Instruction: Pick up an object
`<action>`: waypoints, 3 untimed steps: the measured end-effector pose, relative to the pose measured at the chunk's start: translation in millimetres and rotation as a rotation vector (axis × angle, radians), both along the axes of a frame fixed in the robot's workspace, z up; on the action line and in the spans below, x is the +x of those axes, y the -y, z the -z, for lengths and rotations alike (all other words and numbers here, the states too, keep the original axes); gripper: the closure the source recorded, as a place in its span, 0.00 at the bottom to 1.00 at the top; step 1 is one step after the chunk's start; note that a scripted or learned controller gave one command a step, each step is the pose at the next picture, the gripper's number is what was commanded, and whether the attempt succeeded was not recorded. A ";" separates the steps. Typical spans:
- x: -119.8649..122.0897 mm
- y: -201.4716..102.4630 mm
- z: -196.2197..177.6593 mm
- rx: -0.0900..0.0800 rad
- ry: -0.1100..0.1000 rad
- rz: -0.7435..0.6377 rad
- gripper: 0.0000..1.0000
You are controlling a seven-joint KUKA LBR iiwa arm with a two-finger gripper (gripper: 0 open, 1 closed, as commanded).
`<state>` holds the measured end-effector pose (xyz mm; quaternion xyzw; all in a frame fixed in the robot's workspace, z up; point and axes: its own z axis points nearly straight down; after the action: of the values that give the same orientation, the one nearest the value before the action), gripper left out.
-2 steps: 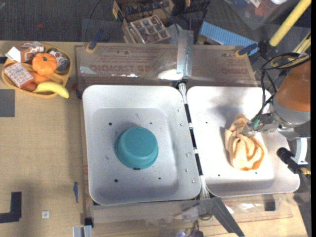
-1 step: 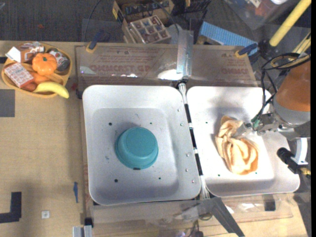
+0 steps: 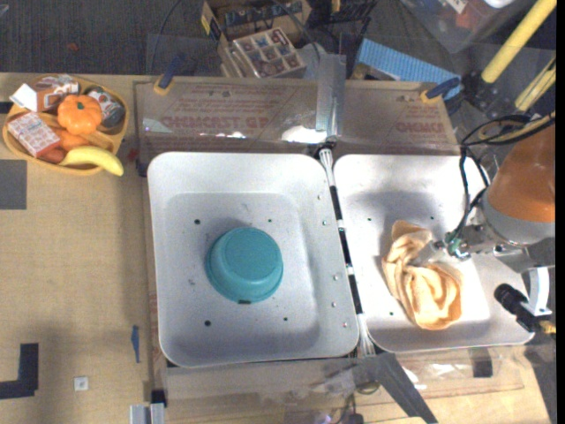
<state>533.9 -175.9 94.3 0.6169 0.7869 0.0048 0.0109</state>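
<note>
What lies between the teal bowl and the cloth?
In the camera view, bare white bin floor, then the two bins' adjoining rims, then a short bare strip of the right bin. No object sits between the bowl and the cloth.

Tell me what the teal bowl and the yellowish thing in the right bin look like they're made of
The teal bowl, sitting upside down in the left bin, looks like moulded plastic: one even colour, smooth and matte, with a soft sheen. The yellowish cloth in the right bin looks like soft fabric, bunched into folds and creases, though the weave is too small to tell.
</note>
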 end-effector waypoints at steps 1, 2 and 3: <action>-39.2 -19.1 0.3 -0.001 0.001 -0.034 0.00; -38.8 -18.4 -9.9 0.002 0.002 -0.031 1.00; 2.7 -70.1 -99.7 0.006 -0.021 0.133 1.00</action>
<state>536.6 -105.8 194.0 0.6680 0.7441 0.0001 0.0009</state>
